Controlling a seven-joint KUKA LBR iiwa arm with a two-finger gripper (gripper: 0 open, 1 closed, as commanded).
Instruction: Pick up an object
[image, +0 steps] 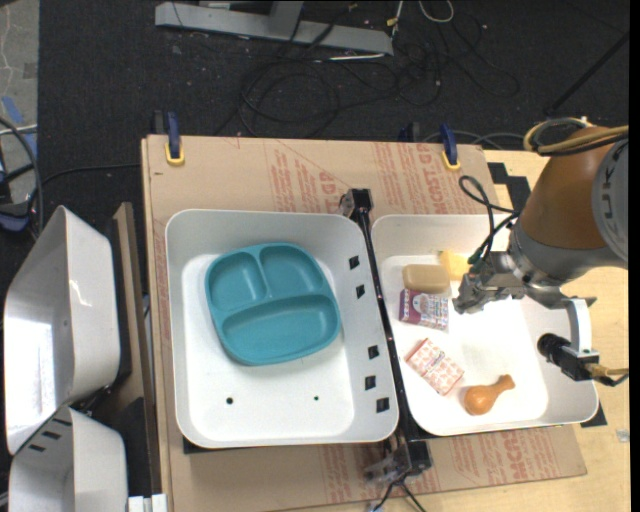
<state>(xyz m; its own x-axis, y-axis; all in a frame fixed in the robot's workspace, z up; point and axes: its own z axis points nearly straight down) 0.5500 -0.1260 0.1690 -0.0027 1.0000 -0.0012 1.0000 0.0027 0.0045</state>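
- Camera view: grey arm with orange band (570, 205) reaches in from the right, wrist bent down over the right shallow white bin (570, 405).
- Hand (472, 298) sits low, just right of the purple-and-white packet (424, 309); finger spacing: cannot tell.
- Same bin: tan block (425, 276), yellow piece (453, 263), pink patterned packet (434, 365), orange-brown gourd-shaped toy (486, 395).
- Left white bin (190, 400): teal divided plate (271, 303).

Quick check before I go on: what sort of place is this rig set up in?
Probably a robotics lab test bench: two white bins clamped on a cardboard-covered bench, loose cables across dark carpet, and toy food props like a drumstick.
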